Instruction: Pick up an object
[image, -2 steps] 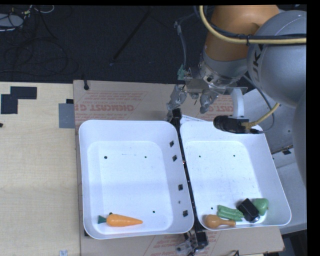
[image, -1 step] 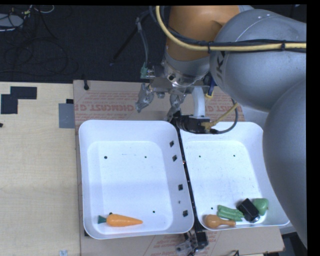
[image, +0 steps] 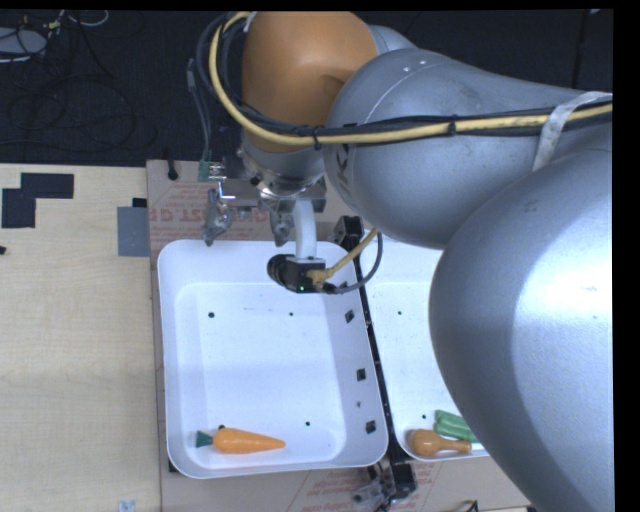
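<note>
**Carrot (image: 245, 440) flat at the near end of the left bin (image: 180, 350)**

Lies on its side on the white floor, close to the near wall and toward the near-left corner. Orange body, small green stub at the left end, tip pointing right. Touches nothing else; no other loose item seen with it in that bin.

Gripper (image: 265, 235) hangs at the far end of the same bin, over its far rim, well apart from the carrot. Whether spread or pressed together: cannot tell from this slant. Holds nothing visible. Just below it, a small dark part with a green light.

Arm (image: 480, 170) sweeps in from the right, large and grey, covering much of the right bin (image: 410, 300). Orange band (image: 300, 60) sits above the wrist, with a yellow cable (image: 400, 128) running along the grey casing.

In the right bin's near corner: 2 items touching, 1 orange pear-shaped piece (image: 432, 443) and 1 green piece (image: 452, 425) just behind it.

Bench (image: 70, 330) pale beside the bins, with dark patches (image: 45, 190) toward its far-left side.
</note>
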